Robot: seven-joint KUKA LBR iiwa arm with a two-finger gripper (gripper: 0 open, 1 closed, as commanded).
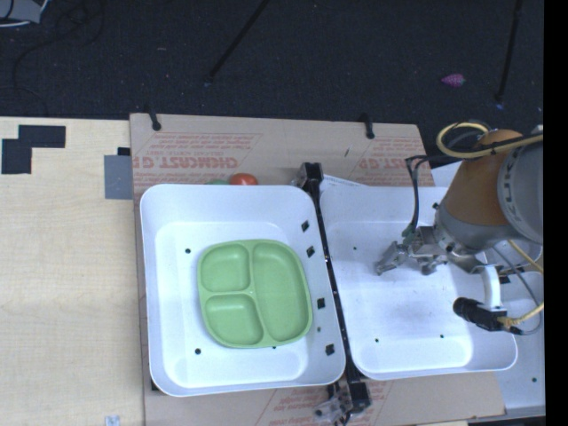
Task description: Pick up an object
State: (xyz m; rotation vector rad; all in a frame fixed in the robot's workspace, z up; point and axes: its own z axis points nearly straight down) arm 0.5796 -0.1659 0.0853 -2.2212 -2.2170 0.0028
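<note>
**Arm over the right bin, green plate in the left**

The arm [497, 198], grey with its orange band, reaches in over the right bin [417, 349]. Its end effector [404, 257] sits low above the upper part of that bin's floor, pointing toward the divider [324, 273] between the two bins. The metal parts at its tip are small and blurred against the white plastic, so I cannot tell how far apart they stand, nor whether they touch the bin floor. Nothing shows between them. A black cable [413, 193] loops down from the arm to the end effector, and a black-and-white fitting [484, 304] hangs off the wrist, nearer the right bin's right wall.

The green plate [255, 293], a divided one with three compartments, lies flat in the middle of the left bin [169, 238], well apart from the end effector and on the other side of the divider. Beyond the left bin's far rim, a small red and green thing [240, 181] peeks over the edge, mostly hidden; it lies on the cardboard sheet [266, 149] under both bins. The cardboard rests on the pale wooden desk [62, 282].
</note>
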